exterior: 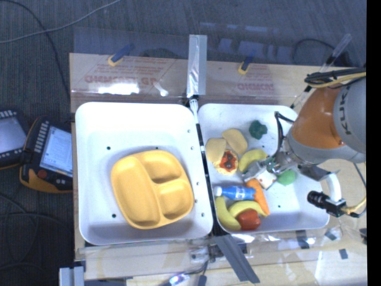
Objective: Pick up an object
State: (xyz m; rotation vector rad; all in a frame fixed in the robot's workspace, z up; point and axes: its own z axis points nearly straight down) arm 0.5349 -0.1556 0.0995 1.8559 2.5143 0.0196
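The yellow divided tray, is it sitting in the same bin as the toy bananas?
No, the yellow divided tray lies in the left bin, while the bananas are in the right bin.

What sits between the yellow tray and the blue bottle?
In the camera view, the bins' adjoining white walls lie between the yellow tray and blue bottle.

Honestly can't read much from my feed. There's reddish mirrored print on the clear panels point(128, 76) behind the bins, too blurry, and the pendant screen point(56, 151) is unreadable too.
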